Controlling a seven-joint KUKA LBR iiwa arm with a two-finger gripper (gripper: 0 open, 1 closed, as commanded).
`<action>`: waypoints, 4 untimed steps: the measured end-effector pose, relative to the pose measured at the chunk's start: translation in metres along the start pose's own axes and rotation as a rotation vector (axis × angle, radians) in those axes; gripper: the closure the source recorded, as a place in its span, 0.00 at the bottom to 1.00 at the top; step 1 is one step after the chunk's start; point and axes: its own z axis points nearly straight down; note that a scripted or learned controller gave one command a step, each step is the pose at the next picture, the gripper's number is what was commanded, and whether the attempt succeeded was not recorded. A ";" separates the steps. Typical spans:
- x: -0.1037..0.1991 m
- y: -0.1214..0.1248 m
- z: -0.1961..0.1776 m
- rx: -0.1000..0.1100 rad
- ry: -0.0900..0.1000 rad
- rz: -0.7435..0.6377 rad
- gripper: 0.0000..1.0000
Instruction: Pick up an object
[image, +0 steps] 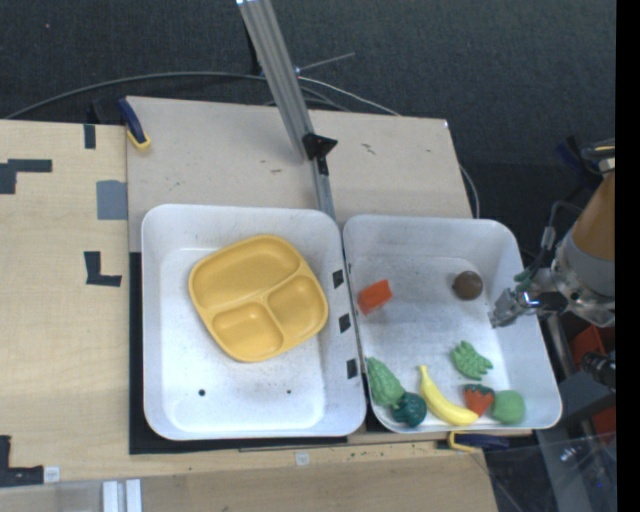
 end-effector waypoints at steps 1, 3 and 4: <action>0.000 -0.002 -0.063 -0.003 -0.002 -0.001 1.00; 0.111 0.028 -0.050 0.005 0.003 -0.005 1.00; 0.162 0.037 -0.056 0.004 0.003 -0.006 1.00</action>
